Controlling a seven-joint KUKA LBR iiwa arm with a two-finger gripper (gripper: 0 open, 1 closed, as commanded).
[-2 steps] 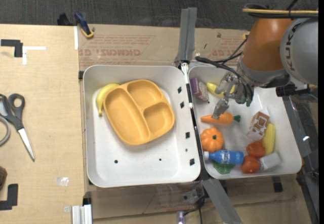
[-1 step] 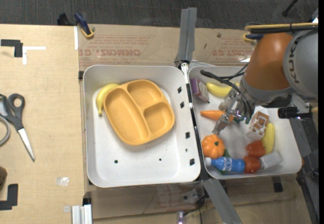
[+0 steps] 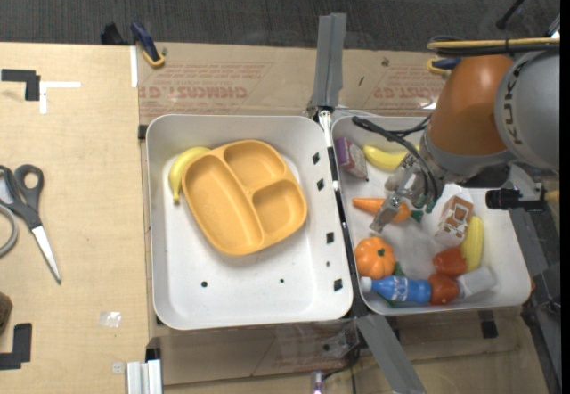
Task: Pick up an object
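Left bin [image 3: 178,294] holds divided orange plate [image 3: 242,196], banana tucked at its 9 o'clock. Right bin [image 3: 508,294] cluttered; gripper [image 3: 392,209] lowered over toy carrot [image 3: 378,205], pumpkin at 6 o'clock. Jaws slightly apart, nothing visibly clamped—likely lining up the grasp.

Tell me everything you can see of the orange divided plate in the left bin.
The orange divided plate looks like smooth matte plastic, rounded in outline, with three compartments: one long section on its left side and two smaller ones on its right. All three look bare. It lies right side up, turned at an angle, in the upper middle of the left bin. A yellow banana curves along its upper left rim, partly tucked under it.
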